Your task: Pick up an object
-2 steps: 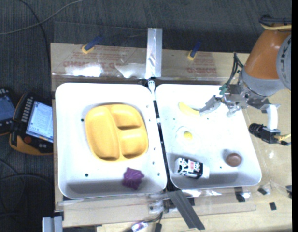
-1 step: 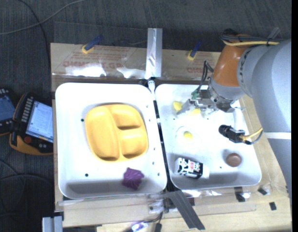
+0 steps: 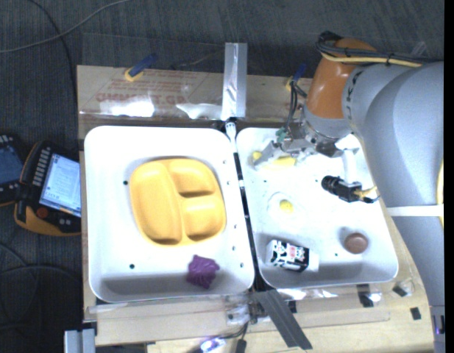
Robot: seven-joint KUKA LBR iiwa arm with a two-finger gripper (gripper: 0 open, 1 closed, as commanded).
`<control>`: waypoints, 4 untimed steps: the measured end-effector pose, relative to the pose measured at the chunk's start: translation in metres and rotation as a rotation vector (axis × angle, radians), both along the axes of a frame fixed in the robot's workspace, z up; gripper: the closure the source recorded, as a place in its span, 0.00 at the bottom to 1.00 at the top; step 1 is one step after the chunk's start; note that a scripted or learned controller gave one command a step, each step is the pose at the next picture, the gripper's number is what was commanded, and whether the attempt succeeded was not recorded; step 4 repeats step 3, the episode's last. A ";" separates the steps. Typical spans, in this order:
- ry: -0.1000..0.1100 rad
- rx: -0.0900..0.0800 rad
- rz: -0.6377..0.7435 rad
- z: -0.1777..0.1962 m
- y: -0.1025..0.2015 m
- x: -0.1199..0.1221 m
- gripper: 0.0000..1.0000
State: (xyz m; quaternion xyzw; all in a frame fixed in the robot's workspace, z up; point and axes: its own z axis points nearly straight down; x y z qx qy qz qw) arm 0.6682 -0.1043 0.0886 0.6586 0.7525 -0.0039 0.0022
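My gripper (image 3: pixel 279 150) is low over the far left corner of the right bin (image 3: pixel 381 271). A small yellow object (image 3: pixel 283 161) lies right under it, partly covered; whether it sits between the fingers is hidden. Other things in this bin are a white disc with a yellow centre (image 3: pixel 285 206), a black-and-white patterned can (image 3: pixel 288 256) lying on its side near the front wall, and a brown round object (image 3: pixel 355 242) at the front right.
The left bin (image 3: pixel 101 197) holds a yellow divided tray (image 3: pixel 177 199) in its middle and a purple lump (image 3: pixel 203 271) near its front wall. A ridge (image 3: pixel 243 204) separates the two bins. My grey arm covers the right bin's right side.
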 end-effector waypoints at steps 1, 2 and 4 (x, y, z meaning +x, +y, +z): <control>0.005 -0.001 0.001 0.006 0.000 -0.001 1.00; 0.005 0.008 -0.094 0.092 0.043 -0.040 1.00; 0.005 0.007 -0.094 0.091 0.110 -0.001 1.00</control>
